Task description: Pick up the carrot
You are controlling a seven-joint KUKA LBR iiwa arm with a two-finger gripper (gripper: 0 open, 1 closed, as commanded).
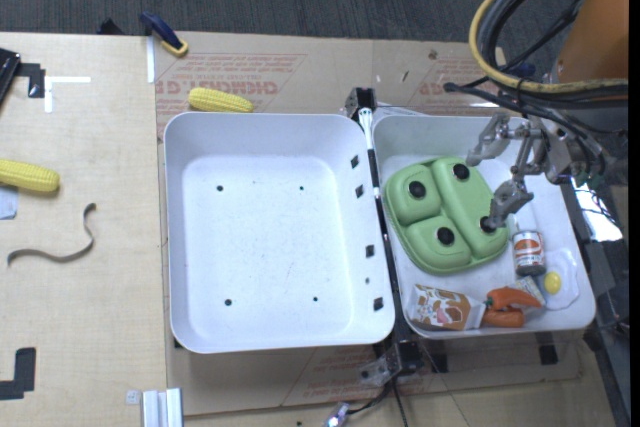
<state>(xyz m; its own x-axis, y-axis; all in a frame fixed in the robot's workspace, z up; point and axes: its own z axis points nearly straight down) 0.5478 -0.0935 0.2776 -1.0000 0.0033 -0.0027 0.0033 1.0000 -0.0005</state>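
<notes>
Small orange carrot (507,307), lying flat

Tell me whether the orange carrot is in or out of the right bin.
In. The orange carrot lies flat on the right white bin's floor near its front wall.

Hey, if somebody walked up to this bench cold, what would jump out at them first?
Likely the big green molded tray in the right bin, with the gripper hanging over its right side. Next, the orange carrot along that bin's near edge, and two yellow corn cobs outside the bins.
</notes>
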